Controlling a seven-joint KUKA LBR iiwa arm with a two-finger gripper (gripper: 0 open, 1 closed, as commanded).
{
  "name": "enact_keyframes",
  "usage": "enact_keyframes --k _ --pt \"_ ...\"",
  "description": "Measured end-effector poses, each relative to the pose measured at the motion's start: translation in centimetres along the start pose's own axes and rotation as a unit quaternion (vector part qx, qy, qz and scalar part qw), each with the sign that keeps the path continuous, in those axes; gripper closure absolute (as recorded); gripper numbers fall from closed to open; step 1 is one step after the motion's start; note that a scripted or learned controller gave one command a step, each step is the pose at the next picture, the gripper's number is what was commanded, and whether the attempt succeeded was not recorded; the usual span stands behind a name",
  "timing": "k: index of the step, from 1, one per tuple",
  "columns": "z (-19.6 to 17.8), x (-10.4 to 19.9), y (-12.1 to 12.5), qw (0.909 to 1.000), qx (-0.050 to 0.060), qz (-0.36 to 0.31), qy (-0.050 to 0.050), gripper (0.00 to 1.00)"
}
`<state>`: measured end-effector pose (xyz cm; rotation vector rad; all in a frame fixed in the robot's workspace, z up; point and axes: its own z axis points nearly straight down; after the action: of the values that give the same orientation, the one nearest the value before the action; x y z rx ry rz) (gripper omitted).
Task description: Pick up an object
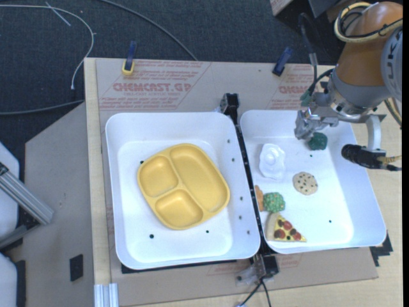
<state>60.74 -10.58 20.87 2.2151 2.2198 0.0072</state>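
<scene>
The claw (pixel 307 128) hangs low over the far part of the right bin (pixel 358 226), and I cannot tell how it is set, because the wrist and its cabling cover most of it from above. A dark green object (pixel 317 142) lies just beside its tip, partly tucked under the metal, too small and blurred to name or to say whether the two touch. The arm (pixel 365 50) is cut off at the upper right edge, so only the orange band and the grey wrist are seen.

The other things in the right bin lie apart from the claw: a white lump (pixel 271 160) near the bin's left wall, a cookie (pixel 305 183) toward the middle, a broccoli piece (pixel 273 201) with an orange sliver at its side, and a pizza slice (pixel 285 229) nearest the camera. The left bin (pixel 124 235) holds a yellow divided plate (pixel 183 185) with three compartments, lying flat.

Both bins rest on a cardboard sheet (pixel 160 85) printed with red lettering and clamped at its far edge by blue clips (pixel 130 59). The bench stands on dark carpet (pixel 192 11), across which thin cables trail at the upper left.
</scene>
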Motion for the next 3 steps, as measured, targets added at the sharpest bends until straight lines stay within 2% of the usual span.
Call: enact_keyframes --k 1,2,3 --pt "-4.3 0.0 0.2 1.0 0.0 0.0 0.0 1.0" --pt "-4.8 5.7 -0.8 1.0 0.004 -0.002 0.002 1.0" --pt "-2.8 10.8 -1.9 1.0 0.006 -0.002 0.002 1.0"
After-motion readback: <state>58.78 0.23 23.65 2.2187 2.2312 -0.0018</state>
